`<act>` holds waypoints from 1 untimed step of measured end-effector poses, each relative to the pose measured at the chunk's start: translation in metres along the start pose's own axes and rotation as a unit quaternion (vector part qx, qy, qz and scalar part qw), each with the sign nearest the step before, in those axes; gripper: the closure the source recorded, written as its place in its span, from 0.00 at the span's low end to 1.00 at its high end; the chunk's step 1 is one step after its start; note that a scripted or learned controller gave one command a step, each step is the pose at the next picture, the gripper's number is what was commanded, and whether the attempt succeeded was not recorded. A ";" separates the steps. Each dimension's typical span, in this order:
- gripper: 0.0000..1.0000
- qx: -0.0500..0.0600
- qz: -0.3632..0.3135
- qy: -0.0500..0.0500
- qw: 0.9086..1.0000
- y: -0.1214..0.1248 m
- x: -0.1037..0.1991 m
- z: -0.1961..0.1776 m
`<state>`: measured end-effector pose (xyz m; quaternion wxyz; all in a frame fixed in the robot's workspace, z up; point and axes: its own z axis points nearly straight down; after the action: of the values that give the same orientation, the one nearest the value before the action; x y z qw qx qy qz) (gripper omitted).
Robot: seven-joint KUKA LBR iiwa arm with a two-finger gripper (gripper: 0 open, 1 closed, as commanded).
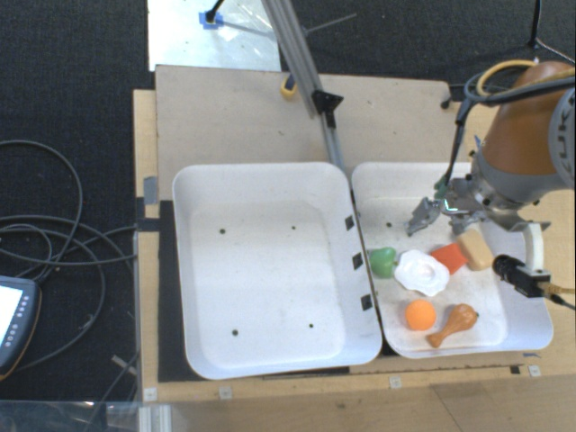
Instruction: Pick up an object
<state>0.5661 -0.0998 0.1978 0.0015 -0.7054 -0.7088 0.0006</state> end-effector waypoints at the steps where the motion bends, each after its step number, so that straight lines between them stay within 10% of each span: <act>1: 0.00 -0.002 0.001 0.000 1.000 0.001 0.000 -0.002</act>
<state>0.5670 -0.1001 0.1996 -0.0001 -0.7062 -0.7080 -0.0006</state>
